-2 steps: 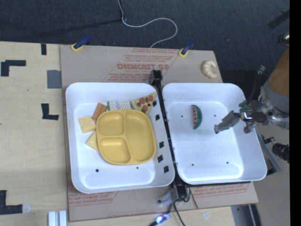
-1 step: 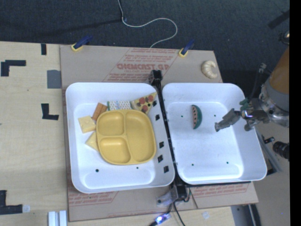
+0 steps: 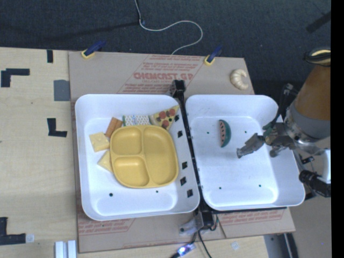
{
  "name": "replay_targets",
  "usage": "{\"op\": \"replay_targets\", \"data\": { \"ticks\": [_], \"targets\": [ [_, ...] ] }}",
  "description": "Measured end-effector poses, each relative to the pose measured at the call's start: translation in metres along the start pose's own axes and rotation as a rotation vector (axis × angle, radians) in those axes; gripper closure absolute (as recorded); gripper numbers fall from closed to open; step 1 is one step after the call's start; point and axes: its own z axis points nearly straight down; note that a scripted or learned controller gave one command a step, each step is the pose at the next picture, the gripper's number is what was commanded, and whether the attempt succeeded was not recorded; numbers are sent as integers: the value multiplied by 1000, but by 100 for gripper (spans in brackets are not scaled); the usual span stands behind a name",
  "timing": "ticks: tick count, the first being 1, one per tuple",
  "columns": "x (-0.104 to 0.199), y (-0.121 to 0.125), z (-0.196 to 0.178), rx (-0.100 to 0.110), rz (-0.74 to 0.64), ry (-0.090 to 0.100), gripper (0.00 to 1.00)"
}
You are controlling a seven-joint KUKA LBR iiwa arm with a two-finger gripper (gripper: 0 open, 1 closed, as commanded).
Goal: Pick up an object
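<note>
A watermelon slice toy (image 3: 223, 133), red with a green rind, lies in the upper middle of the right bin (image 3: 242, 195). My gripper (image 3: 246, 149) hangs over the right side of that bin, reaching in from the right. Its tip is a short way to the lower right of the watermelon slice and apart from it. Nothing shows in the gripper. The arm's orange band (image 3: 318, 93) rises above the bin's right rim.
The left bin (image 3: 129, 208) holds a yellow divided plate (image 3: 144, 156), with cracker and cheese pieces (image 3: 100, 141) at its left and a pizza slice toy (image 3: 165, 116) behind it. A pale small object (image 3: 239, 78) lies on the cardboard behind the right bin.
</note>
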Motion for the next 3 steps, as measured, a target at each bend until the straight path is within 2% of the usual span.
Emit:
{"op": "replay_targets", "data": {
  "ticks": [2, 3],
  "targets": [
    [10, -17, 109, 3, 0, 2, 0],
    [11, -18, 158, -3, 0, -1, 0]
  ]
}}
